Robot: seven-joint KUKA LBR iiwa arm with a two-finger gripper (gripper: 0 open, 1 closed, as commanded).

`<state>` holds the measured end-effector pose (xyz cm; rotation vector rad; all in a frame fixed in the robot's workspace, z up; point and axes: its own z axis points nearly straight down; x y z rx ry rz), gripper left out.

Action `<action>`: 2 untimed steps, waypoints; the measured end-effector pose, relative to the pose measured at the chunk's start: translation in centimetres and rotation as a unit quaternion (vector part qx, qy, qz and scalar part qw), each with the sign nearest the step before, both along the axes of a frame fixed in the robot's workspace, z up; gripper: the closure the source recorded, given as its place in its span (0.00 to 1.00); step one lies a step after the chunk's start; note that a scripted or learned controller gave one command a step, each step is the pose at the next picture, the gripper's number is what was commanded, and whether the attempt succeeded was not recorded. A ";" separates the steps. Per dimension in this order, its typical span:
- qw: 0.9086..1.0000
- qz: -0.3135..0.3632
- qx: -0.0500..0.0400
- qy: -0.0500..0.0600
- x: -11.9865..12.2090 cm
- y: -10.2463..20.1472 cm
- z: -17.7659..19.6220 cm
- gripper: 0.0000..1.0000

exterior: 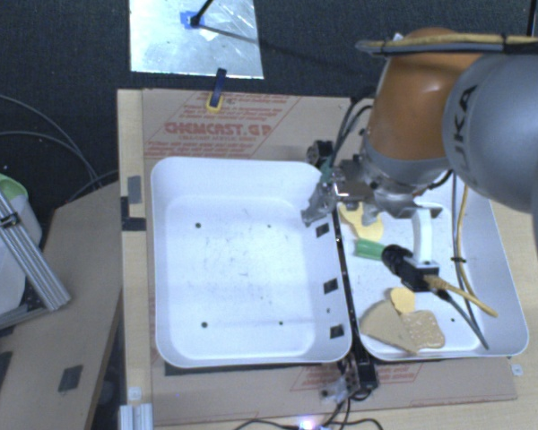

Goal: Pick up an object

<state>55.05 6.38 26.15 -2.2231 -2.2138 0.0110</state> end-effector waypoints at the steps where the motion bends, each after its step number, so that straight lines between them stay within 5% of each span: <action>1: 1.000 -0.003 -0.001 0.001 -5.5 -9.6 -8.2 0.00; 2: 1.000 0.007 0.002 -0.010 -0.7 -3.3 0.3 0.00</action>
